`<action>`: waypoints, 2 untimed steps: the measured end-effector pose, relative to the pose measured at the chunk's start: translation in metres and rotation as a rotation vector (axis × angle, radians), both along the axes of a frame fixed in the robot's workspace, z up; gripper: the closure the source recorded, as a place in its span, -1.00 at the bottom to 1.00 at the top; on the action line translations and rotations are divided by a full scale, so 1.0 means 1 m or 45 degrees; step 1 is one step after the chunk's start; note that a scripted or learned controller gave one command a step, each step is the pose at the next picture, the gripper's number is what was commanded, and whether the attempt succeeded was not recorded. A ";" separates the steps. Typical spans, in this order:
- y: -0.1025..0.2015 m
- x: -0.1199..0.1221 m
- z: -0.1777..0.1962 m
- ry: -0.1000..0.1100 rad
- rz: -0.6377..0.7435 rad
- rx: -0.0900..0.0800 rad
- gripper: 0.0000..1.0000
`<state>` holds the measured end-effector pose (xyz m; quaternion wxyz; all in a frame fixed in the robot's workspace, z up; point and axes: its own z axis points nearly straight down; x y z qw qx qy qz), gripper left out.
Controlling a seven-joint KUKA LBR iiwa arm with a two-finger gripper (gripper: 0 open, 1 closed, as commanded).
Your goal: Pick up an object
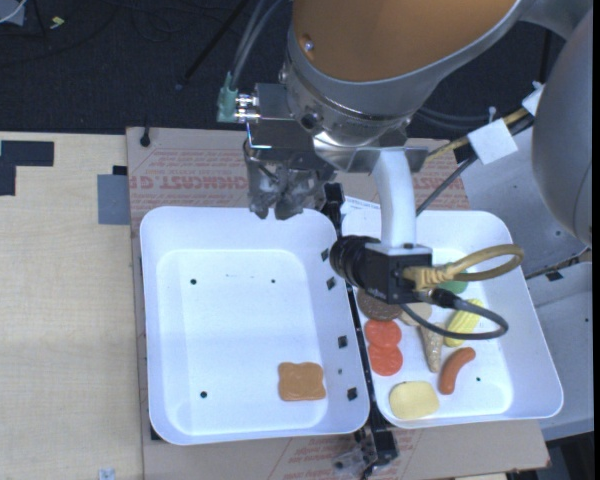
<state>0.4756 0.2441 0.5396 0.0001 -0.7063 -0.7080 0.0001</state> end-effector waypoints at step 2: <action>-0.184 -0.001 -0.083 0.011 -0.014 -0.004 1.00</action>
